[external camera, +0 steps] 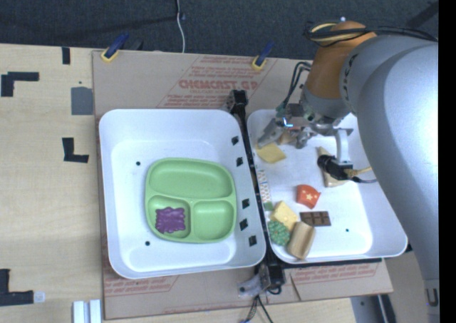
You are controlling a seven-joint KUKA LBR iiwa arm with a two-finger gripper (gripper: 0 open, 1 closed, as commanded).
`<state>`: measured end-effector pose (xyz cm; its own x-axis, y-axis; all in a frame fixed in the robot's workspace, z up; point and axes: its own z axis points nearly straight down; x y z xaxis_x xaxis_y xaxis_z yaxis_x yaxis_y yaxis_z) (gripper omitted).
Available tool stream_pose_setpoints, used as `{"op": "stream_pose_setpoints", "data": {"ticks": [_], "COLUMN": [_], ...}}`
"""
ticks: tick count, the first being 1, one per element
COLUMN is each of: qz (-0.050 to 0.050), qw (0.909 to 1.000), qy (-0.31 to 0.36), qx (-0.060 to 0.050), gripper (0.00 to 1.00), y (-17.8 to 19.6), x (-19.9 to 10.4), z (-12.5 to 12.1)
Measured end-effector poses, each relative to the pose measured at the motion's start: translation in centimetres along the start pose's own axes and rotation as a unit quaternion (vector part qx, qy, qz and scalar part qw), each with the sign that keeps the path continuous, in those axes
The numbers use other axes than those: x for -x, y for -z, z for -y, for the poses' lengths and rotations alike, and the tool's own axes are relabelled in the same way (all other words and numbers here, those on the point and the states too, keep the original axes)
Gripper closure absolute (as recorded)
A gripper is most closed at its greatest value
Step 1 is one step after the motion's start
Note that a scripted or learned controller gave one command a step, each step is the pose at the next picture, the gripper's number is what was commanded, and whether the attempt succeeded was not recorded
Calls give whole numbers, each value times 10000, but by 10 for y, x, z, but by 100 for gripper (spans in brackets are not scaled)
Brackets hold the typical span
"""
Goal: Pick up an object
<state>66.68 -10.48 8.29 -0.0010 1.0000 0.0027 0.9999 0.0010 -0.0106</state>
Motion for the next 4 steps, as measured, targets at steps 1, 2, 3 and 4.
{"op": "stream_pose_setpoints", "data": {"ticks": [1,2,3,4], "qz": [17,10,18,8], "qw": [10000,10000,10000,10000], "qy": [-7,18,-30,-25], "qx": [5,88,11,37], "gripper": [0,0,0,0], "y": [0,108,85,-3], "x": [-9,-44,1,18], "z": [1,-2,75,134]}}
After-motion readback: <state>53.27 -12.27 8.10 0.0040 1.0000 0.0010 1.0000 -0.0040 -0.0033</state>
